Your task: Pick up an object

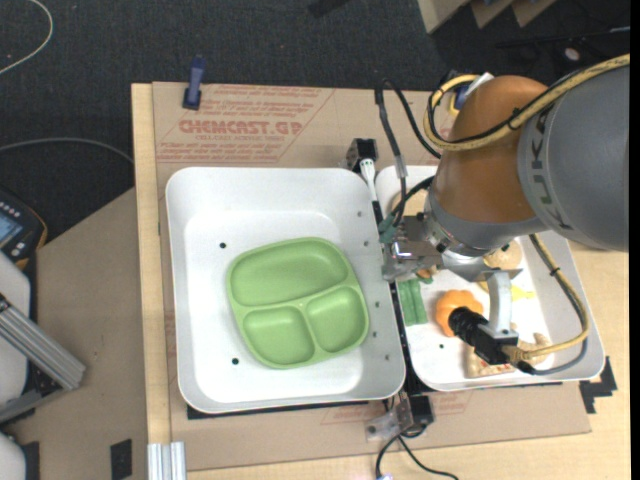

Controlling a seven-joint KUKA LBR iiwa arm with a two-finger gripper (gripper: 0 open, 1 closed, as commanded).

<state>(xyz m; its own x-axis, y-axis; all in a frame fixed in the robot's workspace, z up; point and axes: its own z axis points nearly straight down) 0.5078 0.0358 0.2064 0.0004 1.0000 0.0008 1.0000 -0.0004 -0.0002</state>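
Green divided plate (295, 298) sits mid left bin (190, 268), flat. Both bins on cardboard sheet (250, 118). Grey arm (570, 158) with orange band in from right, hanging over right bin (435, 353). Gripper (425, 258) low at that bin's left wall, close to gap between bins; open or closed, can't tell, wrist covers it. Orange round object (445, 306) lies in right bin, near gripper. Green strip (410, 300) just beside it, toward left wall.

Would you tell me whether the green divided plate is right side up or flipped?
Right side up: the green divided plate shows three hollow compartments.
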